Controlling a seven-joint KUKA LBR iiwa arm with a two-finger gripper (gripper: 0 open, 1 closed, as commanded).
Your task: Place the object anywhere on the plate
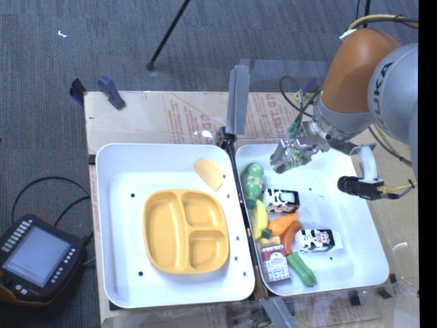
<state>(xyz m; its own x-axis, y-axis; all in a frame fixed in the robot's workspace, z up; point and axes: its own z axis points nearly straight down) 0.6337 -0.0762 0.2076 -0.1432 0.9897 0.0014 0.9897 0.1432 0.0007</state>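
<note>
A yellow divided plate [186,231] lies in the left bin [113,183]. A pale yellow food-shaped piece [209,173] rests just beyond the plate's far right corner. My gripper [288,157] hangs over the far left part of the right bin [372,251], above and behind the toy foods. A small greenish patch shows at the gripper; what it is stays unclear. Below it lie a green pepper [252,178], a black-and-white carton [282,199], a banana [260,216] and a carrot [283,223].
The right bin also holds a second cow-print carton [316,240], a red box [275,263] and a green cucumber [301,268]. A black handle part [356,185] of the arm juts over the bin's right side. A tablet [34,255] sits at the lower left, off the bench.
</note>
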